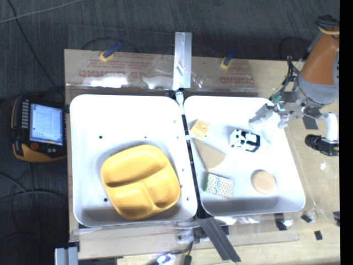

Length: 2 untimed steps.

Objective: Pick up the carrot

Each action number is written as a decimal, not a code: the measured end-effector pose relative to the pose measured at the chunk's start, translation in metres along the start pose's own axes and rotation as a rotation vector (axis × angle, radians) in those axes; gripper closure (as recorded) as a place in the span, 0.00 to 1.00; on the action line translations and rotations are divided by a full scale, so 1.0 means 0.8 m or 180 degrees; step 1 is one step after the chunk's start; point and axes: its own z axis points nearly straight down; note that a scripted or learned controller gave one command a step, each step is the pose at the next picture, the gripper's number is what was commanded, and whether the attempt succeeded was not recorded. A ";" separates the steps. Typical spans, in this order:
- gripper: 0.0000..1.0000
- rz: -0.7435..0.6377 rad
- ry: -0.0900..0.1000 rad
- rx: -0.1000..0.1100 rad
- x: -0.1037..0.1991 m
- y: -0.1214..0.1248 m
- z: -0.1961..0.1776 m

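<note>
The grey arm with its orange band comes in from the upper right. Its gripper hangs over the far right corner of the right bin, pointing left and down. Just below and left of it lies a small black-and-white object, a short gap away from the gripper. A tan wedge-shaped piece lies near the bin's middle. A small yellow square piece sits by the divider. A round tan disc and a green-and-white packet lie toward the front.
The left bin holds a yellow divided plate at its front. A handheld screen unit lies off the bench at the left. A metal post stands behind the divider between the bins.
</note>
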 end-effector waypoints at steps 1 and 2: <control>0.00 -0.0483 0.0003 0.0002 0.026 -0.111 0.082; 0.00 0.0378 0.0022 -0.0007 0.008 -0.139 0.112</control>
